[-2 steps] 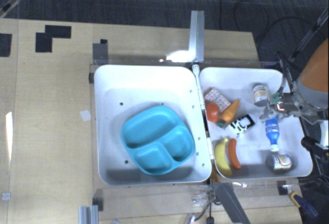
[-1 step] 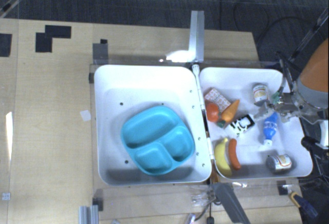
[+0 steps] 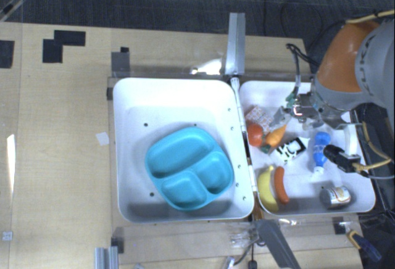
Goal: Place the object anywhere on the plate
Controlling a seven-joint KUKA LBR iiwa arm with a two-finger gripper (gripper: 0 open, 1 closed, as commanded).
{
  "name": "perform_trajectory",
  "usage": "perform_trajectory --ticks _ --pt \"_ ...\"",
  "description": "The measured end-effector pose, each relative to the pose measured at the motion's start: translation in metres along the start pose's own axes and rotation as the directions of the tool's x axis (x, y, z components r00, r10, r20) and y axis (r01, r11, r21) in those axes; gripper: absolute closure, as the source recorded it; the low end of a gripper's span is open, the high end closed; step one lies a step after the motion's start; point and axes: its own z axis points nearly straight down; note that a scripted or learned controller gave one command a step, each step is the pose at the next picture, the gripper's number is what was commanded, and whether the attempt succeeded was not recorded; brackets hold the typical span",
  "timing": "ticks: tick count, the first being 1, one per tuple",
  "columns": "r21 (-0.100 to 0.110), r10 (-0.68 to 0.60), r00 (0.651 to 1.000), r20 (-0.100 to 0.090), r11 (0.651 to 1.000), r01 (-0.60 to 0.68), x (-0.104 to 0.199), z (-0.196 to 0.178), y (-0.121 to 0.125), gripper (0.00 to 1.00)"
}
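A blue plate (image 3: 189,167) with three compartments lies tilted in the left bin (image 3: 133,107). The right bin (image 3: 364,197) holds the objects: a tomato (image 3: 255,136), an orange carrot (image 3: 275,136), a black-and-white piece (image 3: 290,148), a banana (image 3: 265,187), a red sausage (image 3: 281,184), a blue bottle (image 3: 320,149), a silver can (image 3: 336,196) and a clear wrapped packet (image 3: 259,116). My gripper (image 3: 295,111) hangs low over the upper middle of the right bin, just above and to the right of the carrot. Nothing shows between its tips.
A metal divider post (image 3: 236,45) stands at the back between the two bins. Cables (image 3: 352,163) run along the right bin's right side. The wooden bench (image 3: 55,157) stretches out on the left.
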Motion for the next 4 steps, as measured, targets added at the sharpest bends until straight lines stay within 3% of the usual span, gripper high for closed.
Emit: perform_trajectory --ticks 1,2,3,4 --pt "-0.005 -0.009 1.0 0.002 1.0 0.009 0.001 -0.011 0.002 1.0" --pt "0.001 0.063 0.998 0.001 0.998 -0.063 0.021 -0.032 0.012 1.0" --pt "0.003 0.089 0.996 0.0 0.996 -0.089 0.064 -0.032 -0.017 1.0" --pt "0.002 -0.053 0.999 0.0 0.999 0.053 0.049 -0.032 -0.028 1.0"
